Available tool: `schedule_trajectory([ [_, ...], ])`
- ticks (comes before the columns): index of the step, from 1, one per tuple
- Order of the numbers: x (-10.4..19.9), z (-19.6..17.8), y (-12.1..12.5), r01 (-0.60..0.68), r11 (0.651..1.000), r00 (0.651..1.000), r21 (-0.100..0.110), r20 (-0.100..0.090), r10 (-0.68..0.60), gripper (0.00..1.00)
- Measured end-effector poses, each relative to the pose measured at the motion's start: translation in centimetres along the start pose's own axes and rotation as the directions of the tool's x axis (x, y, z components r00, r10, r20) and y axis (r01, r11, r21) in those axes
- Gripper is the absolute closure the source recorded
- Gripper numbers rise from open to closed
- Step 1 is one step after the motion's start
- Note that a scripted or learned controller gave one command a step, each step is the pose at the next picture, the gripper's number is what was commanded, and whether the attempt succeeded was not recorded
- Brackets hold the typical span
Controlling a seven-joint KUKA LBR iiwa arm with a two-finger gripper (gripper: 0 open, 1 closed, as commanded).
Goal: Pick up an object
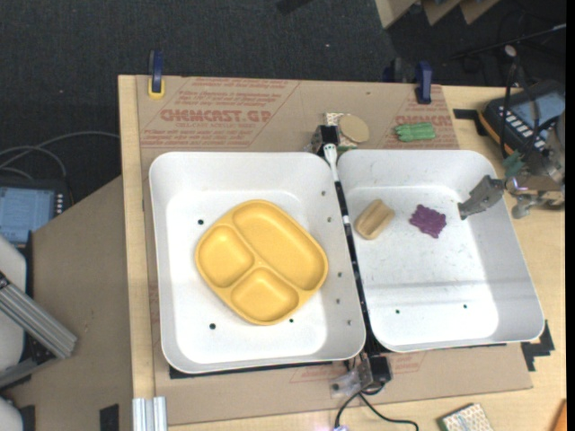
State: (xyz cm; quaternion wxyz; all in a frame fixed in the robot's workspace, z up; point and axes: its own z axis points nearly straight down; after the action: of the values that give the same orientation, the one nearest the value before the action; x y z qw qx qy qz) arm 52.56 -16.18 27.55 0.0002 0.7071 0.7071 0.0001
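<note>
Beside tan block point(374, 218), knobbly purple cluster point(429, 220)

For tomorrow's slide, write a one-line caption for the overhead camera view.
Gripper at right bin's edge near purple object and tan block; yellow divided tray in left bin.

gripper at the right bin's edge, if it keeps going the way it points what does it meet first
Probably the purple object: the gripper points left and slightly down across the right bin. Its height above the bin is unclear, so it might pass over.
</note>
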Motion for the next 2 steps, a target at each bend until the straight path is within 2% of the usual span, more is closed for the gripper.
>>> schedule_trajectory([
  [1,0.2,10.6,4.9,0.003,1.0,1.0,0.005,-0.002,-0.003,0.0],
  [2,-0.6,19.4,8.9,0.003,1.0,1.0,0.001,0.001,-0.003,0.0],
])
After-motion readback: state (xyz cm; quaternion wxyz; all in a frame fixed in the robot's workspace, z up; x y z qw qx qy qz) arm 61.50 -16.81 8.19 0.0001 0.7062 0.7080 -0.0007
